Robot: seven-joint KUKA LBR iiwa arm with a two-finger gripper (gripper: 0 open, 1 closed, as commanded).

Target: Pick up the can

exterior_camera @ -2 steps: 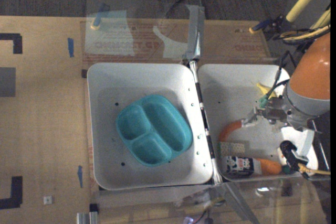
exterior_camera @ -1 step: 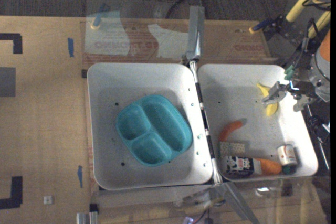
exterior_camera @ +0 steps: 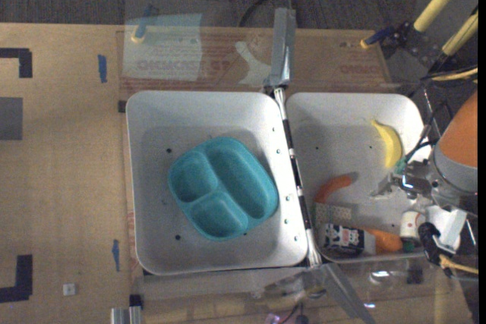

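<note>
The can (exterior_camera: 345, 237) lies on its side in the right bin (exterior_camera: 334, 117), close to the front wall. An orange carrot (exterior_camera: 335, 187) is just behind the can, and another orange piece (exterior_camera: 387, 240) touches its right end. A banana (exterior_camera: 389, 142) lies farther back. The gripper (exterior_camera: 401, 186) is to the right of the can; whether it is spread or pressed together, I cannot tell. A blue divided plate (exterior_camera: 222, 187) is in the left bin (exterior_camera: 152, 163).

Divided tray (exterior_camera: 222, 187) lay in left bin (exterior_camera: 144, 125), banana (exterior_camera: 388, 142) sat toward right bin's (exterior_camera: 319, 114) far right, carrot (exterior_camera: 334, 187) mid-bin, can (exterior_camera: 346, 237) at near edge, gripper (exterior_camera: 406, 190) over right side.
</note>
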